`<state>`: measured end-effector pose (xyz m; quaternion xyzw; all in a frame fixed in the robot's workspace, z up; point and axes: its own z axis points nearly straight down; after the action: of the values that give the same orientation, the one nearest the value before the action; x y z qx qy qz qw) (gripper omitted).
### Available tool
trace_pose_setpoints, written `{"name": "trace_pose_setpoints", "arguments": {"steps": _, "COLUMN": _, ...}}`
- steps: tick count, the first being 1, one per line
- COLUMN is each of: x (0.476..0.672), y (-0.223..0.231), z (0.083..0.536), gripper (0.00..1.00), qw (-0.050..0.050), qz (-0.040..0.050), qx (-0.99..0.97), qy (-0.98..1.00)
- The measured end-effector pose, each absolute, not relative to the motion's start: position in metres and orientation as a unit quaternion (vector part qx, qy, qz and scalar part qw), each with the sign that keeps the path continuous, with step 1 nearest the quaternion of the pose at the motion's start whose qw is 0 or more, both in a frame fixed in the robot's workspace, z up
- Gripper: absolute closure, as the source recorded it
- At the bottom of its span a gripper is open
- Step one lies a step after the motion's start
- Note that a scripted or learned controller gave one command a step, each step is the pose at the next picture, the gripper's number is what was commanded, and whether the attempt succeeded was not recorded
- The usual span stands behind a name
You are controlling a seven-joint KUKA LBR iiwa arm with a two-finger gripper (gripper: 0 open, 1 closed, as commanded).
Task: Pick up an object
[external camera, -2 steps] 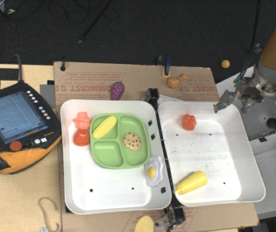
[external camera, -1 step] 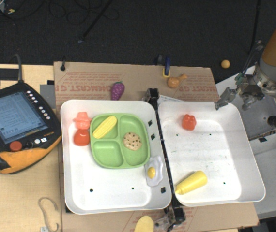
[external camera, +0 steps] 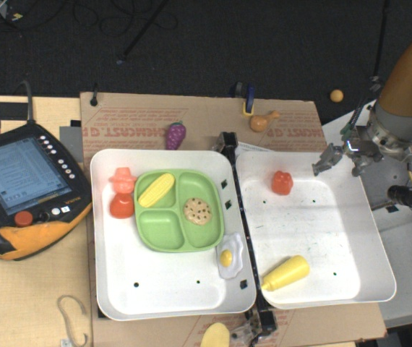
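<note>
A small red pepper-like toy (external camera: 282, 183) lies near the far left corner of the right bin (external camera: 350, 223). A yellow squeeze bottle (external camera: 285, 273) rests on its side at that bin's near left. My gripper (external camera: 342, 163) hovers over the right bin's far right rim, to the right of the red toy and apart from it. Its two dark fingers (external camera: 324, 162) stand spread, open, with nothing between them. In the left bin (external camera: 119, 280) sits a green divided plate (external camera: 164, 231) with a corn cob (external camera: 155, 189) and a cookie (external camera: 197, 210).
A red-orange toy (external camera: 121, 192) stands left of the plate and a fried egg (external camera: 227, 255) lies at the left bin's right wall. Purple grapes (external camera: 175, 134), an orange pear (external camera: 262, 120) and a lemon (external camera: 215, 334) lie outside the bins. A teach pendant (external camera: 25, 186) sits far left.
</note>
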<state>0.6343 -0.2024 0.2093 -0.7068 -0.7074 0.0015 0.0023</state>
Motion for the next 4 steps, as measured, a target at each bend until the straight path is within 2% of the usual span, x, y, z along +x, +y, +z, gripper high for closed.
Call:
{"name": "trace_pose_setpoints", "arguments": {"steps": 2, "x": 0.625, "y": -0.190, "z": 0.107, "gripper": 0.00, "qw": 0.002, "qz": 0.0009, "qx": -0.705, "qy": -0.709}}
{"name": "trace_pose_setpoints", "arguments": {"steps": 3, "x": 0.625, "y": -0.188, "z": 0.086, "gripper": 0.00, "qw": 0.002, "qz": 0.0008, "qx": -0.706, "qy": -0.709}}
{"name": "trace_pose_setpoints", "arguments": {"steps": 4, "x": 0.625, "y": -0.188, "z": 0.098, "gripper": 1.00, "qw": 0.001, "qz": 0.0003, "qx": -0.706, "qy": -0.708}}
